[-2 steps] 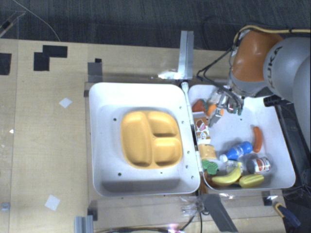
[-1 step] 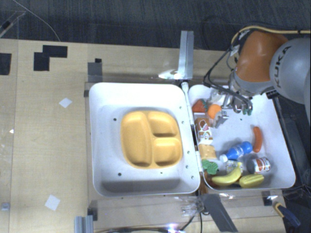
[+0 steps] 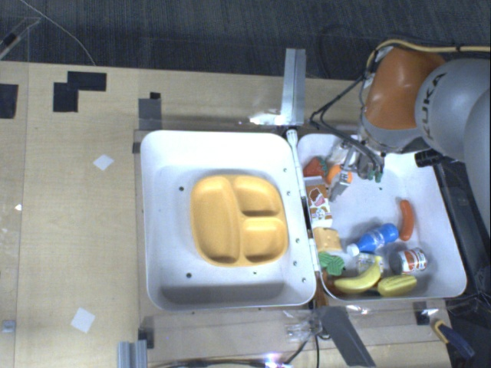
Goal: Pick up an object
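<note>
Jaws hard to read; they hang over right bin, near carrot.

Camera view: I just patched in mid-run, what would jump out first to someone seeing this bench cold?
The yellow divided tray stands out, lying alone in the middle of the left bin. Next comes the arm's orange band at upper right, with the gripper low over the back-left part of the right bin. That bin's clutter crowds its left and front sides: a banana, a blue bottle, a small can and a red sausage.
</note>
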`<state>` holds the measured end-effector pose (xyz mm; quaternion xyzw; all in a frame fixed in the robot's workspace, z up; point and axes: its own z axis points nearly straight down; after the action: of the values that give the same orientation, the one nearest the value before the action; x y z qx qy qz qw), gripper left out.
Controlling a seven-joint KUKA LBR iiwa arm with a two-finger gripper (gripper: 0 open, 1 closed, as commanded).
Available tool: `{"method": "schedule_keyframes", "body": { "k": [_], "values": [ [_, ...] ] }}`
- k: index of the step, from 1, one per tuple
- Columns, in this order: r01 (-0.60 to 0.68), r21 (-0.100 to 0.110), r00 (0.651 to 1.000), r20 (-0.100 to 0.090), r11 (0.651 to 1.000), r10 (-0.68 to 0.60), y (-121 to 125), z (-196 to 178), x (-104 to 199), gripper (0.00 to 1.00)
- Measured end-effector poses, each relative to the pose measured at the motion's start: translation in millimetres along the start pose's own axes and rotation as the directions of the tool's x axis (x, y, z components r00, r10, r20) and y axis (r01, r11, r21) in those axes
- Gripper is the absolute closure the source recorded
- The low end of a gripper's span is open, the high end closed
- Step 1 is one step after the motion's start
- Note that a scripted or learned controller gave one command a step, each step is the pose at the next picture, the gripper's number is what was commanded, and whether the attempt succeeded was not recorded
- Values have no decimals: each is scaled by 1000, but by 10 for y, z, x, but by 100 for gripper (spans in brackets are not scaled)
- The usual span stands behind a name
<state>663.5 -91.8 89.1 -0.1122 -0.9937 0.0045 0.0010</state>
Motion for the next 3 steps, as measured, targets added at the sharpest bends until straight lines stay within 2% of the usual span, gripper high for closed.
{"method": "schedule_keyframes", "body": {
  "k": [1, 2, 3],
  "values": [
    [-9, -10, 1000, 17, 1000, 9, -233, -482, -41, 0],
    [-4, -12, 1000, 26, 1000, 5, -210, -605, -60, 100],
    [-65, -9, 998, 15, 998, 65, -1162, 5, -201, 100]
  ]
}}
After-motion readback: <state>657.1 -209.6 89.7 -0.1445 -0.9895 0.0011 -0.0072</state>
